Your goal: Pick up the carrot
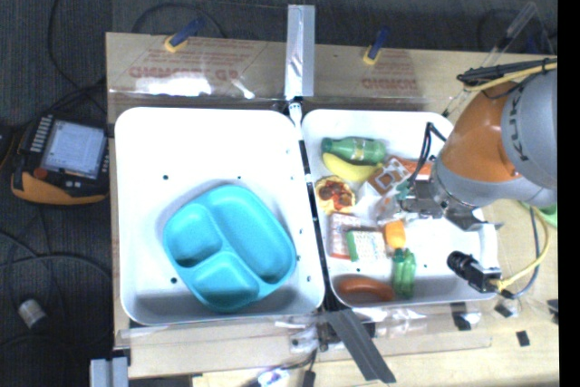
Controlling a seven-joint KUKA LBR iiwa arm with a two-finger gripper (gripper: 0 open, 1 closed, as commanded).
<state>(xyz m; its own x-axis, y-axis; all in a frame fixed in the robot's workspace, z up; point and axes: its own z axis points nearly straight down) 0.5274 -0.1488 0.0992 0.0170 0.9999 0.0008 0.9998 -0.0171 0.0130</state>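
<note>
The carrot (395, 235) is a short orange piece lying in the right bin (426, 124), near its middle. My gripper (407, 204) hangs just above and slightly right of it, at the end of the grey arm with its orange band (478, 149). The gripper's dark body covers part of the bin floor, and I cannot make out whether it touches the carrot.
Crowded around the carrot are a small green bottle (403, 273), a red-and-white packet (360, 245), a brown item (362, 289), a banana (352, 166), a larger green bottle (355, 148) and a snack pack (391, 175). The left bin (145, 136) holds a blue divided tray (228, 243).
</note>
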